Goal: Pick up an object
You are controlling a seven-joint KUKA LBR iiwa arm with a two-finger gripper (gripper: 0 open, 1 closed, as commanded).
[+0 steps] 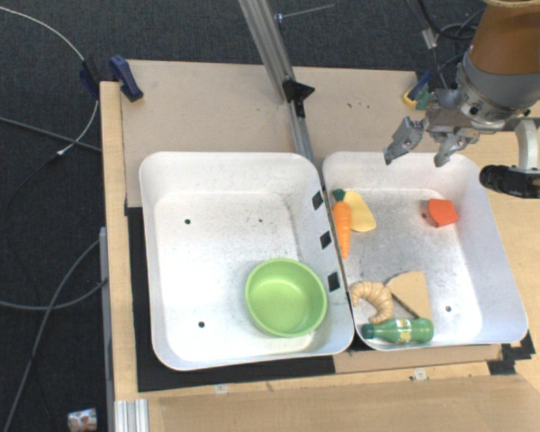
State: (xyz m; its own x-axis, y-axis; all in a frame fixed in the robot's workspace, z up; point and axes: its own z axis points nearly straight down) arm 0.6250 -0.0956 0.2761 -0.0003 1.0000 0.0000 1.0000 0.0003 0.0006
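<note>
- No readable brand or text anywhere; the green bottle [397, 332] carries a yellowish label band, print too small to make out.
- Tool [423, 148] sits above the far rim of the right bin [499, 282], two fingers spread apart, nothing between them, not touching any object.
- Grey arm [502, 52] with orange band enters from the upper right, above the tool.
- Right bin contents: orange block [442, 212] near the far right corner, closest item to the tool but clear of it.
- Carrot [342, 227] lies along the left wall of the right bin, green top pointing to the far side; a yellow piece [360, 214] touches it on its right.
- Tan curled piece [373, 297] and a tan wedge [411, 289] sit near the front; the green bottle lies on its side at the front wall, just below them.
- Left bin [175, 241] holds a green bowl [285, 296], upright, in the front right corner.
- Both bins rest side by side on the tabletop [207, 106]; a blue clamp [124, 76] sits at its far left corner.
</note>
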